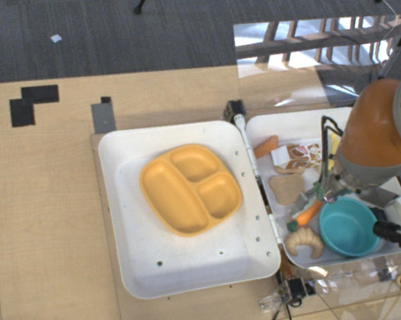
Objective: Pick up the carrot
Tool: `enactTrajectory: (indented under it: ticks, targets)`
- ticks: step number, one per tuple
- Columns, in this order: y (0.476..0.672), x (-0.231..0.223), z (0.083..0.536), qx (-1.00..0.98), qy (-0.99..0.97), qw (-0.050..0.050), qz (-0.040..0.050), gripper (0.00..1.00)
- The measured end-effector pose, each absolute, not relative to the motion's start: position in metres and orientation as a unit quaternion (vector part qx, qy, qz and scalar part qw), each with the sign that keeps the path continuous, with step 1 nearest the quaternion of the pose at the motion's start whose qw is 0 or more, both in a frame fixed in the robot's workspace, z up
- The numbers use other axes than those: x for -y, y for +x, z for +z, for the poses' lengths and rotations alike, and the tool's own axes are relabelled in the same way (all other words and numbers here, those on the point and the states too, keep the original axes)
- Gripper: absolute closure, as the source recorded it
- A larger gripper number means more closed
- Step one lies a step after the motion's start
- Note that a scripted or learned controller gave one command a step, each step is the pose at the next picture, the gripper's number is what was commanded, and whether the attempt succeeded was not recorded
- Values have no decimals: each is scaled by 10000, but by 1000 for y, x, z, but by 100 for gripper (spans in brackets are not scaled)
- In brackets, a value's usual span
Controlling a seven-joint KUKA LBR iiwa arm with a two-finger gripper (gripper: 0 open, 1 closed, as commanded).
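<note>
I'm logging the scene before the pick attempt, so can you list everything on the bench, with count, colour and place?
bins: 2, white, side by side on the bench
plate: 1, yellow, three compartments, in the left bin
carrot: 1, orange with a green end, right bin, left of the bowl
bowl: 1, teal, right bin, near edge
croissant: 1, tan, right bin, front left corner
sausage: 1, reddish orange, right bin, far left corner
card: 1, white with a printed picture, right bin, beside the sausage
flat piece: 1, beige, right bin, between card and carrot
arm: 1, grey with orange band, over the right bin; gripper just above the carrot's right end
</note>
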State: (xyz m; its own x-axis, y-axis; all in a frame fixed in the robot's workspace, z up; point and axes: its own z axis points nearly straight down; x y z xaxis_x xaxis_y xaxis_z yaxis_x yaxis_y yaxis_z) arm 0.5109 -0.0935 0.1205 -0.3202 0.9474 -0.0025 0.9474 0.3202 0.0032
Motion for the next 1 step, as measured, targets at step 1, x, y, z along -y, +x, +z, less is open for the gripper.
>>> enactTrajectory:
  ticks: [1]
  targets:
    - [517, 110, 89, -7436, 6686, 64, 56, 0]
